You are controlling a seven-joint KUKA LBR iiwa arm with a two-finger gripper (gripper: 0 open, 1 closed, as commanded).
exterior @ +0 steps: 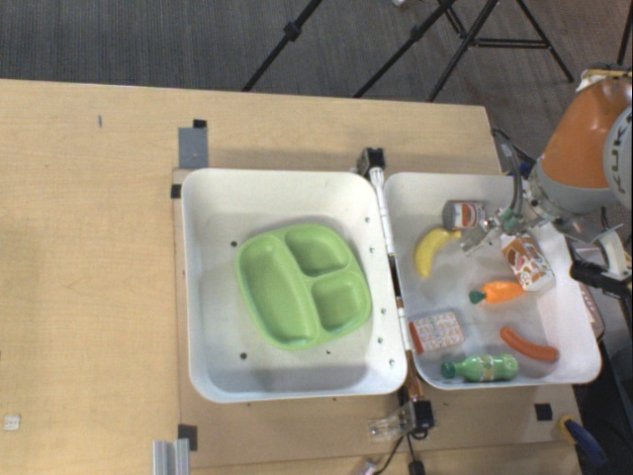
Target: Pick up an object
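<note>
Watching the gripper (482, 234) hang with fingers spread between the can (462, 213) and the banana (430, 249) in the right bin (584, 364) (crowded), I fear a closing nudge knocks one aside — nothing pinched.

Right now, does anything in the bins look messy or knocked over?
Nothing looks spilled or broken. The can lies on its side near the banana, and the green bottle lies flat too. The green tray sits slightly crooked in the left bin.
</note>
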